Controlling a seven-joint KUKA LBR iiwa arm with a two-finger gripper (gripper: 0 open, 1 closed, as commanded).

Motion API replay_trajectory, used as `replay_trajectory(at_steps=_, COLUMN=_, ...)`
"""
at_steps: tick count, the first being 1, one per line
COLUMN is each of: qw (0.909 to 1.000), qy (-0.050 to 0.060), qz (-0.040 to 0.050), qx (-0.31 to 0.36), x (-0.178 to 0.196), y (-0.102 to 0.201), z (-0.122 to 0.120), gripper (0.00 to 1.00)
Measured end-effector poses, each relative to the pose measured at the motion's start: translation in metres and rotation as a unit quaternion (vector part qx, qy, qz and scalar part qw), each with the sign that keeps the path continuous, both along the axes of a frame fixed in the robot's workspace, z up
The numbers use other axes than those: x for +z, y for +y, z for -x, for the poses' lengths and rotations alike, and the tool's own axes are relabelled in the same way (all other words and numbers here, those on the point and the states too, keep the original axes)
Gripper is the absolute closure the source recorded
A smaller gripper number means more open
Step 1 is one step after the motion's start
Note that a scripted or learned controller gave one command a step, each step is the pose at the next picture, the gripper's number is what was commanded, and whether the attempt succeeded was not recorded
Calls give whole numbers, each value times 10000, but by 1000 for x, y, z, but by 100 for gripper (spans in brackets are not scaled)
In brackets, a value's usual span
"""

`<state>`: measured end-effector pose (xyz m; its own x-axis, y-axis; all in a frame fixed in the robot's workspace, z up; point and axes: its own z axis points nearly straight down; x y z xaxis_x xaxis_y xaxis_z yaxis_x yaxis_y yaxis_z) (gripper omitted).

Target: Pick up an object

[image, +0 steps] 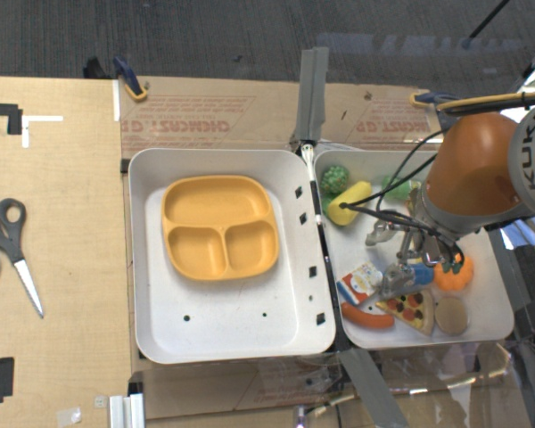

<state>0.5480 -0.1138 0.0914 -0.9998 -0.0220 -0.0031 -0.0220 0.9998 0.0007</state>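
Observation:
The arm reaches into the right bin (339, 266) from the right, its orange band over the bin's far side. My gripper (399, 280) hangs low over a cluster of toy food. Just under it lie a blue object (416, 275), a red-and-white packet (360, 283), a red sausage (367, 317) and a pizza slice (413, 310). An orange fruit (455, 273) sits to the right of the gripper, and a tan round piece (451, 315) in the near right corner. A yellow banana-like toy (348, 202) and a green piece (334, 178) lie at the far left.
The left bin (152, 328) holds an orange three-compartment plate (221, 226). Scissors (13, 248) lie on the bench at the far left. A grey bar (310, 96) stands between the bins at the back. Cables run from the arm across the right bin.

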Motion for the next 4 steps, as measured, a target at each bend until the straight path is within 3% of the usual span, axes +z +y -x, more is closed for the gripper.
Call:
replay_trajectory(at_steps=1, qw=9995, qy=-1, qz=2, qx=-328, x=0, y=20, z=-85, gripper=0)
replay_trajectory(at_steps=2, qw=9985, qy=16, qz=-2, qx=-554, x=-1, y=12, z=-26, gripper=0)
replay_trajectory(at_steps=3, qw=9987, qy=13, qz=2, qx=-516, x=-1, y=-5, z=57, gripper=0)
replay_trajectory(at_steps=4, qw=9987, qy=19, qz=-4, qx=-510, x=6, y=-4, z=56, gripper=100)
